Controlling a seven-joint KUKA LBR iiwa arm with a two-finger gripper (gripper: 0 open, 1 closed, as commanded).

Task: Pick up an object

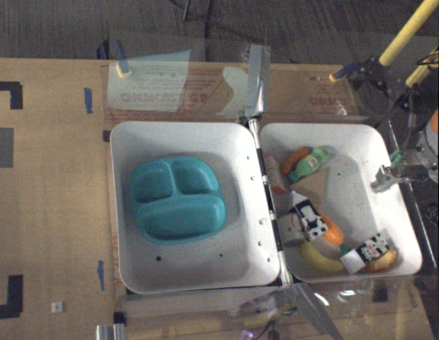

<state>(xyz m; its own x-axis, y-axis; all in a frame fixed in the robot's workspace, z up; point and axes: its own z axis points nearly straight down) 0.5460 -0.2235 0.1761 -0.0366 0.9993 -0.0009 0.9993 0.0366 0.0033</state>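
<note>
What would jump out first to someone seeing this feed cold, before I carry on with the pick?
The teal divided plate stands out most, lying alone in the left bin. Next is the clutter in the right bin: a yellow banana near the front edge and a green and orange toy toward the back left. The gripper sits at the right bin's right wall, above bare floor.

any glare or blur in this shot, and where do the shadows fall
Camera view: soft overall, small items in the right bin blurred, labels unreadable; glare on the clear sheet above the left bin; a soft shadow rings the teal tray; the gripper at the right rim is smeared, its detail unclear.
</note>
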